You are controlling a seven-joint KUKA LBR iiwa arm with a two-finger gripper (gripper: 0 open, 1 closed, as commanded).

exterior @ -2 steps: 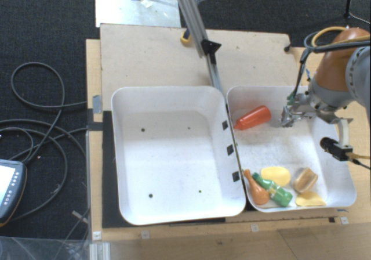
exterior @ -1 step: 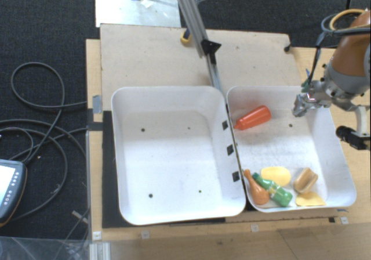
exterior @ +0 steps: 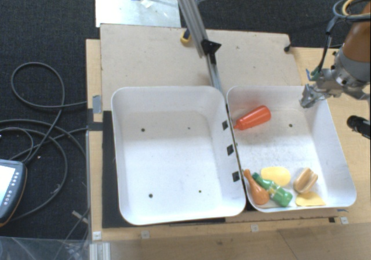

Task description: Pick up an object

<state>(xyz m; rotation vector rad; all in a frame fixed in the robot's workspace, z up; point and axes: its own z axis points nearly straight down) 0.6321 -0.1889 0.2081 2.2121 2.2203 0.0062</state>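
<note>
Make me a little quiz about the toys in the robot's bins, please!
1. True or false: the orange carrot-shaped toy lies in the left bin.
2. Which toy touches the green bottle? A) the bread roll B) the orange toy with the pointed end C) the carrot-shaped toy
3. Fill in: the gripper is over the right bin's ____ corner, far or near?

Key: 1 false; 2 B; 3 far.
</note>
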